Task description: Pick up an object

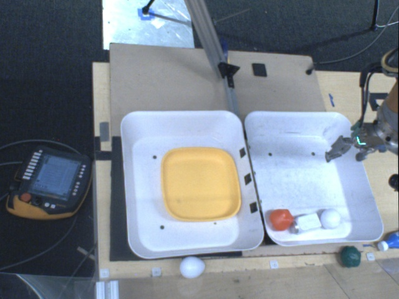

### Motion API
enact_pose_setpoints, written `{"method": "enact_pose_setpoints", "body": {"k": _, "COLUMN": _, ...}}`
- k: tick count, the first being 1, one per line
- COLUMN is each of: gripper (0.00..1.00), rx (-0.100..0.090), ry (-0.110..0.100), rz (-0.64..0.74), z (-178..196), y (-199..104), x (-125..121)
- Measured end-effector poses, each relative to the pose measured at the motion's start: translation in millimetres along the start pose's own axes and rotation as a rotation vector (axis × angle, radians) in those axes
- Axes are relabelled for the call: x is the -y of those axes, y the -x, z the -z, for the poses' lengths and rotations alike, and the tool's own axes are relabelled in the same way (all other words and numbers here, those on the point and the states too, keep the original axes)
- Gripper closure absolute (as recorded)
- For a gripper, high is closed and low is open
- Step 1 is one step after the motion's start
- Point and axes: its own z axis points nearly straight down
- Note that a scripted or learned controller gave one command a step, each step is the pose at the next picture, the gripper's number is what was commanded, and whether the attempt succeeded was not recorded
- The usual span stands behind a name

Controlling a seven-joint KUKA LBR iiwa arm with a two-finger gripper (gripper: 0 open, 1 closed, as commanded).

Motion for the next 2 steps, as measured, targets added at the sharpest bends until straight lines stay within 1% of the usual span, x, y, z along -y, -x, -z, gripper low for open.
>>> {"method": "enact_pose_setpoints", "body": {"k": 1, "gripper": 0.00, "rx": 0.000, "ry": 0.000, "rz": 0.000, "z": 0.0, "y": 0.0, "x": 0.0}}
{"method": "enact_pose_setpoints", "body": {"k": 2, "gripper": 0.00, "rx": -0.001, "ry": -0.003, "rz": 0.001, "z": -43.7, "y": -6.6, "x": -0.6}}
